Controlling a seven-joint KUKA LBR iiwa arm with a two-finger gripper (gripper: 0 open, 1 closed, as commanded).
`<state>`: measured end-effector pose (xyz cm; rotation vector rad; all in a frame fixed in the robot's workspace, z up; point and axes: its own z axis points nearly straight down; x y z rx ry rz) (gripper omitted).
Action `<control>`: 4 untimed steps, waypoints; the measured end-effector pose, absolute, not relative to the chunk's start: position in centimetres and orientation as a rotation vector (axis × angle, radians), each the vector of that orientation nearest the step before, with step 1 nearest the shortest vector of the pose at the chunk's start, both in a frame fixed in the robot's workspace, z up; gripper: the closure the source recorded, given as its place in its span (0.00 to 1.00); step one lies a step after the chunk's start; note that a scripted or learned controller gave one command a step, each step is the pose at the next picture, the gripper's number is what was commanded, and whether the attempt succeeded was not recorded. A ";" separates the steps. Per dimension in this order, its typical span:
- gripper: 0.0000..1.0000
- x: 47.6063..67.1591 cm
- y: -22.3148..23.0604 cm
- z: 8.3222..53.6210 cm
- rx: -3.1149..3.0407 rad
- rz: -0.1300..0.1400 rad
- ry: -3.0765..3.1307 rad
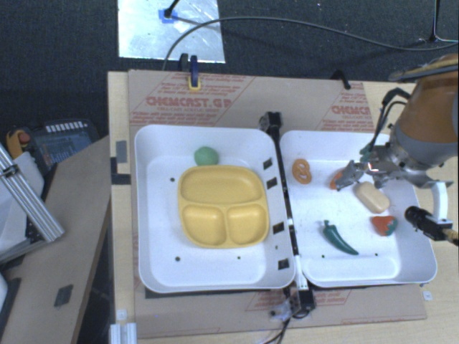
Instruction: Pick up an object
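**A:** So, where does the arm have room?

**B:** Mostly in the right bin (358,267). Its front half is fairly bare: a green chili pepper (338,238) lies near the middle, with open white floor toward the near rim and the left wall. The gripper (356,175) sits over the far right part, close to the back wall.

**A:** Fingers?

**B:** Apart, as far as I can see, with a small orange piece (336,180) just at their left tip. Nothing is clamped between them.

**A:** What else is in that bin?

**B:** One pretzel (302,170) toward the far left corner, one beige oblong piece (372,197) just below the gripper, and one red piece with a green cap (384,225) near the right wall. With the pepper and the orange piece, five objects.

**A:** And the left bin (158,264)?

**B:** Tighter. One yellow divided tray (219,205) with three compartments fills the centre, leaving only a margin of floor around it. One green round object (206,155) rests just beyond the tray's far edge.
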<state>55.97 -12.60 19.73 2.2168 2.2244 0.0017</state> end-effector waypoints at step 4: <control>1.00 56.8 -11.9 14.6 2.214 0.005 2.222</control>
